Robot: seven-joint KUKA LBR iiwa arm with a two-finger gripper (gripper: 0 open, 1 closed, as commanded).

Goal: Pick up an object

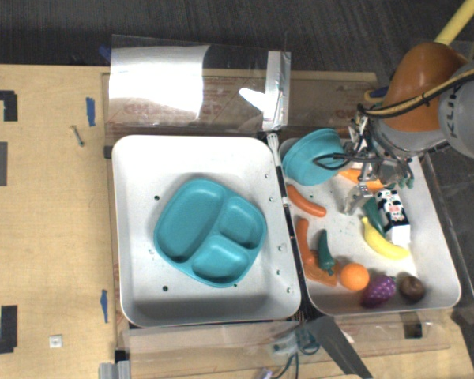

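Banana, smooth yellow and curved, lies in the right bin, long axis running from upper left to lower right. Just beside it sits a small black-and-white carton (cow-patterned, it seems). The hand hangs above the bin near a teal bowl; I cannot tell its opening or hold.

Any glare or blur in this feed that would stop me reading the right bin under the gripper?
Camera view: strong glare on the clear sheet behind the bins; the right bin is evenly lit; the gripper is slightly soft, its cables cluttering the spot; the banana and orange read sharply.
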